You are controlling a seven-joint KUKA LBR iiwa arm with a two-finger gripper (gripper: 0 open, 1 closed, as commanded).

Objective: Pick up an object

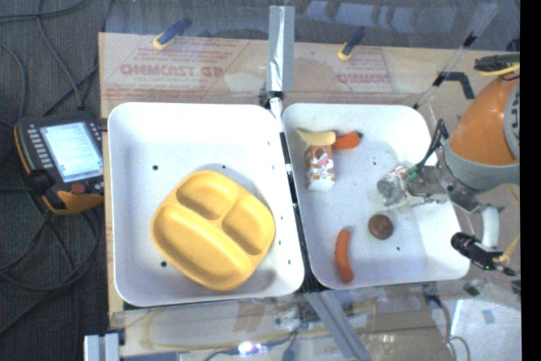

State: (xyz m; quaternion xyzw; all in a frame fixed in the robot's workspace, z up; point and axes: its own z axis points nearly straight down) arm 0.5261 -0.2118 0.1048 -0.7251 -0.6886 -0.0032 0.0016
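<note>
While the pincer [396, 184] hangs, grip state unclear, a smooth round brown disc [380, 226] lies near it.

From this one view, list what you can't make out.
- Gripper: small and blurred, a shiny tangle over the right bin; its finger state cannot be told.
- Arm: cut off by the right edge.
- Small carton: label too small to read.
- Brown round thing: too small to identify.
- Yellow piece by the carrot: the carton partly covers it, so its shape is unclear.
</note>
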